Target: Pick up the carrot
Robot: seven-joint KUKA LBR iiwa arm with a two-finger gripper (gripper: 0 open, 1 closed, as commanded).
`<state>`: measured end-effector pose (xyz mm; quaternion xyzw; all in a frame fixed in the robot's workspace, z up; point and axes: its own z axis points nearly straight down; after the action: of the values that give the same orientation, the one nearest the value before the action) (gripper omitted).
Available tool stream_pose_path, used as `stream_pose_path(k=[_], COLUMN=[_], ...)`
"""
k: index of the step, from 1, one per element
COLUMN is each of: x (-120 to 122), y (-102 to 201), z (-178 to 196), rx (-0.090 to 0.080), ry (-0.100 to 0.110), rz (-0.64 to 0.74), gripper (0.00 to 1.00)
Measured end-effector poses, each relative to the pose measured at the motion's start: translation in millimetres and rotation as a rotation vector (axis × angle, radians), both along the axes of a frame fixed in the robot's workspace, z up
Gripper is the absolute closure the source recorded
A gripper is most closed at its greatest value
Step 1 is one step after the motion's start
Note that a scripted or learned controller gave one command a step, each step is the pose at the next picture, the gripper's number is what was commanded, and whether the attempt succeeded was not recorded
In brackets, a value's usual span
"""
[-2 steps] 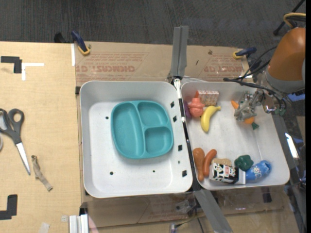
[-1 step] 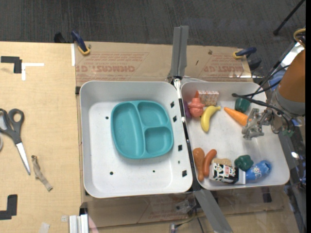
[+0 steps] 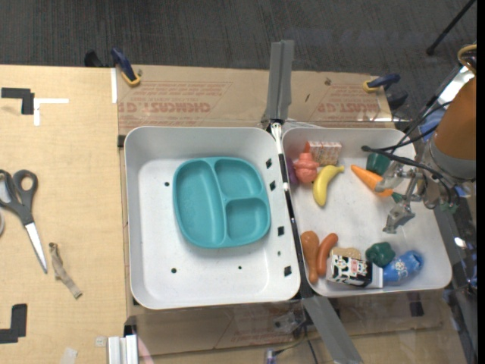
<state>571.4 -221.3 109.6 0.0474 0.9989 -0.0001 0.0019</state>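
The carrot lies in the right bin, near its far right corner, with the orange tip pointing toward the banana and the green end toward the bin's right wall. The pincer hangs just beside the carrot, on the side nearer to the camera and a little to the right; its metal fingers point downward over the bin floor. I cannot tell how far they are open, and nothing is seen between them. The carrot seems to be free, not held.

Relative to the carrot, the banana is to the left, and beyond the banana are a pink toy and a small pink box at the far wall. Toward the near wall of the same bin lie two sausages, a black-and-white carton, a green piece and a blue item. The left bin holds a teal divided plate. On the surface, well apart to the left, lie scissors.
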Motion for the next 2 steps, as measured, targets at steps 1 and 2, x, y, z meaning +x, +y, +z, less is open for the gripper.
stream_pose_path(k=[1,2], x=[28,75], y=[52,7], z=[-17,-15], rx=[0.0,-0.002], ry=[0.0,-0.002], rz=[0.079,0.15], gripper=[0.0,0.0])
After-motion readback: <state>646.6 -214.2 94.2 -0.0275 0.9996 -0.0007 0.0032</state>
